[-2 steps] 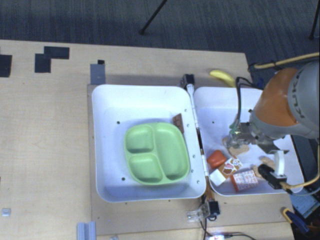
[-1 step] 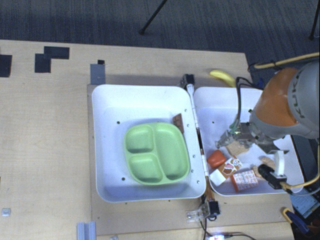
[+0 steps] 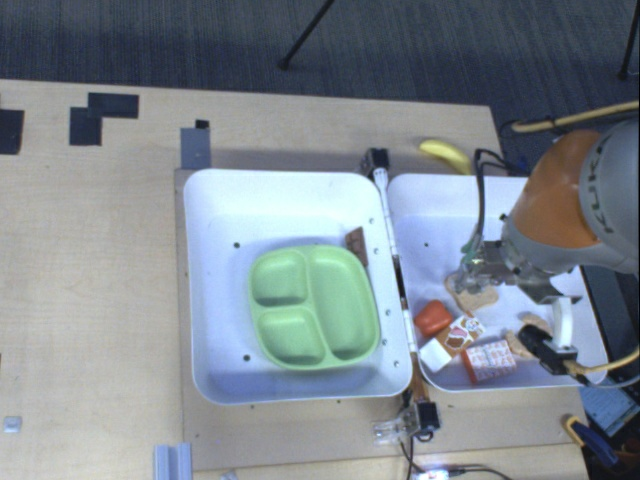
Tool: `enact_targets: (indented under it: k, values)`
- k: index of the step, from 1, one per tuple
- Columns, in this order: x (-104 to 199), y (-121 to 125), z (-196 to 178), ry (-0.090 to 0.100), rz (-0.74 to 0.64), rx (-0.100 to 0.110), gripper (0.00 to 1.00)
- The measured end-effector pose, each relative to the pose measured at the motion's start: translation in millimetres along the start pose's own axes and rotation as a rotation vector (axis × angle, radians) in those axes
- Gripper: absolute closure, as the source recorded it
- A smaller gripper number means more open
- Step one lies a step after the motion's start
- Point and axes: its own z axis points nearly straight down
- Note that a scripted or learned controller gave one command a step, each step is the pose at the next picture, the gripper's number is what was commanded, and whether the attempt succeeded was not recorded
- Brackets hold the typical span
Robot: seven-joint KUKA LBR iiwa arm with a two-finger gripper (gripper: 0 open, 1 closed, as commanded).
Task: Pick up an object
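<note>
Green plate [image 3: 313,306] with three compartments lies in your left bin [image 3: 215,268]. Your arm [image 3: 570,208] reaches over the right bin [image 3: 430,218], and the claw [image 3: 478,276] hangs low above a tan object [image 3: 470,298]; you cannot tell how far it is open or whether it holds anything. Near it lie a red piece [image 3: 433,317], a white block [image 3: 434,356] and a red-white box [image 3: 489,359]. On the counter [image 3: 90,298], a banana [image 3: 446,154] lies behind the bin.

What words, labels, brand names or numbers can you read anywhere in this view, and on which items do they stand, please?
None can be read.
Red printed box in the right bin: print on its face, too blurred to read.
Small patterned packet beside it: markings too small to read.
Green divided tray in the left bin: no lettering visible.
</note>
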Motion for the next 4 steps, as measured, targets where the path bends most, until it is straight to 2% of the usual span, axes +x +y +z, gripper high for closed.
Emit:
enact_targets:
  k: [1, 2, 3, 4]
  values:
    - [0.0, -0.1, 0.1, 0.000, 0.000, 0.000, 0.00]
    - [2.3, -46.6, 16.1, 0.005, 0.006, 0.024, 0.00]
    - [2.8, -44.4, 5.5, 0.006, 0.005, 0.019, 1.00]
    - [52.5, -42.3, -95.4, 0.006, 0.002, 0.020, 1.00]
